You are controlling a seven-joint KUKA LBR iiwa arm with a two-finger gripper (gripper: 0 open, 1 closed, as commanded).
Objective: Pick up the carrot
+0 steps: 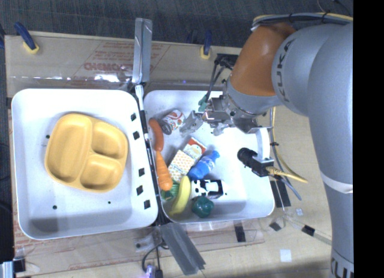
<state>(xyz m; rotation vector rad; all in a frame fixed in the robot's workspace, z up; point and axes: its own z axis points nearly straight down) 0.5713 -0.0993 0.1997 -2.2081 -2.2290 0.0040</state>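
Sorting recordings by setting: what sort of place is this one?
Probably a robot lab bench for pick trials: two shallow white plastic bins clamped to a board, toy food like the orange plastic carrot, and a grey industrial arm.

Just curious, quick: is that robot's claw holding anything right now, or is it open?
Gripper: cannot be told; it hangs over the right bin, apart from the carrot.

Carrot (162, 171) along right bin's (255, 208) left wall, hand (207, 116) above, apparently empty
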